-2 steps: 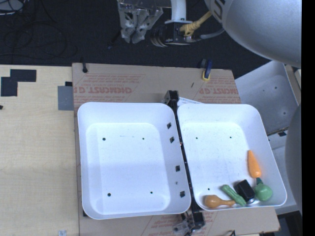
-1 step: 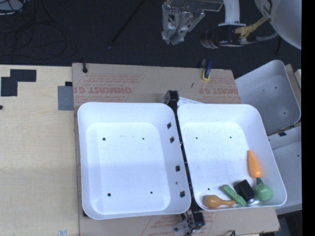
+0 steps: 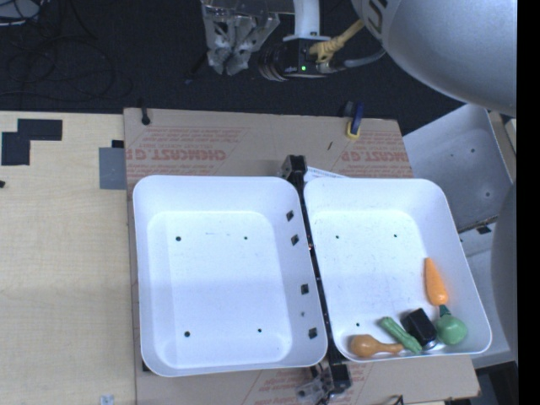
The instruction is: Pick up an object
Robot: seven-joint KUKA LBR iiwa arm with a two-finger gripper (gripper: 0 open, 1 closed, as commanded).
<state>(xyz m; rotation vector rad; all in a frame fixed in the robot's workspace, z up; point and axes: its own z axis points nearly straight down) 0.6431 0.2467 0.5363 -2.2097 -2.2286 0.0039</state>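
From the camera above the bench: my gripper [image 3: 239, 42] hangs high over the dark background behind the two bins, well apart from everything below; its fingers [image 3: 226, 56] point down and hold nothing, though whether they are spread or closed I cannot tell; the left bin [image 3: 143, 226] lies beside the right bin [image 3: 456, 226], whose near right corner crowds my candidates; an orange carrot-shaped toy [image 3: 435, 283] lies along the right wall; below it a small black block [image 3: 418, 326], a green toy [image 3: 450, 329], a green stick [image 3: 399, 333] and a tan gourd-shaped toy [image 3: 373, 345] sit touching or nearly so; all look light, stiff, smooth plastic, likely slippery; I judge the carrot's thick middle the safest hold, being clearest of neighbours.
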